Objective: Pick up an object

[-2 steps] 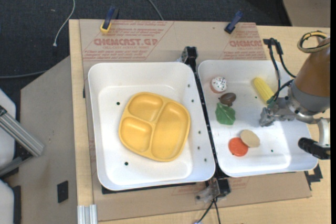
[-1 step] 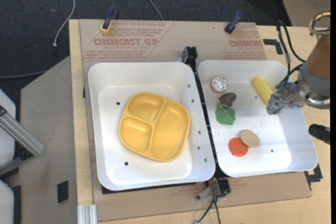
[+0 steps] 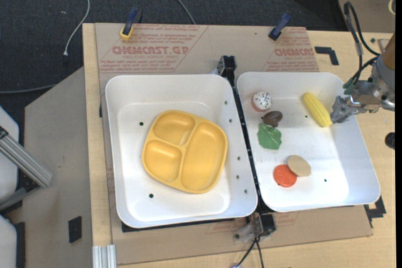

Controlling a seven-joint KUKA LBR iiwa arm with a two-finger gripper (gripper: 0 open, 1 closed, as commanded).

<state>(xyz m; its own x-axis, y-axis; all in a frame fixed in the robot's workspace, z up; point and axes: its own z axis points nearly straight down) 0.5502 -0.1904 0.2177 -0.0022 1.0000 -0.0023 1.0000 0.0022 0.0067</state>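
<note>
Over at the right bin (image 3: 352, 191), toward 2 o'clock, a yellow corn cob (image 3: 316, 109) is seen lying slanted, ridged along its length and untouched. Just beside it at 3 o'clock the gripper (image 3: 344, 108) is parked at the bin's rim; whether it's open or closed can't be told. On the cardboard (image 3: 207, 41) at 12 o'clock, red lettering "CHEMCAST GP" is printed, and it's repeated partly at 1 o'clock.
</note>
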